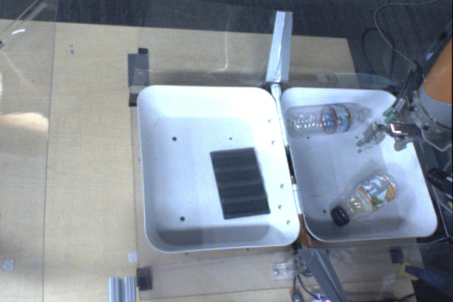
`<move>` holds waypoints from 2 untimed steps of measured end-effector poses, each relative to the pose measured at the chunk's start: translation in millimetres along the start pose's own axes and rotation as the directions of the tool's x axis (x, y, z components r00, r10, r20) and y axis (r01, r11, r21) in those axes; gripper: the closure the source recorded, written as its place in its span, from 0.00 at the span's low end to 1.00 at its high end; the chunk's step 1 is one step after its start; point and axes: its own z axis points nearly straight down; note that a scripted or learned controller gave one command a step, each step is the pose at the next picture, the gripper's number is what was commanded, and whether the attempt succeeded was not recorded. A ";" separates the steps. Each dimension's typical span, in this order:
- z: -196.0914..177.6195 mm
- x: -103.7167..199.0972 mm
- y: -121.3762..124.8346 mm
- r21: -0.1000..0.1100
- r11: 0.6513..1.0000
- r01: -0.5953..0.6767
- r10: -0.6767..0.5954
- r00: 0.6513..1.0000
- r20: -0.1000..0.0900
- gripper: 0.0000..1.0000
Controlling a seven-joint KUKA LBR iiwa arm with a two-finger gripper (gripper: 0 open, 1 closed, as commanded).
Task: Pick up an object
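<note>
Two bottles lie in the right bin (417, 219), where the gripper (386, 131) is positioned; whether the jaws are parted or closed cannot be told. A clear bottle (322, 119) lies just left of the jaws, on its side. A dark-capped bottle (364, 199) lies below them, tilted. For a sound pick, the jaws should be centred across the chosen bottle's body and lowered squarely. A black ridged block (241, 182) rests far left, in the left bin (163, 152).

No text, brand or number can be read here. The clear plastic bottle with a blue-green label (324, 119) and the clear plastic bottle with an orange-and-green label and black cap (365, 197) both carry print too blurred to make out.
</note>
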 end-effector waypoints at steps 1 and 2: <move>98.2 18.2 55.1 -0.007 0.990 0.141 -0.141 0.990 0.003 0.00; 101.0 17.3 99.7 0.069 0.931 0.358 -0.357 0.934 -0.023 0.00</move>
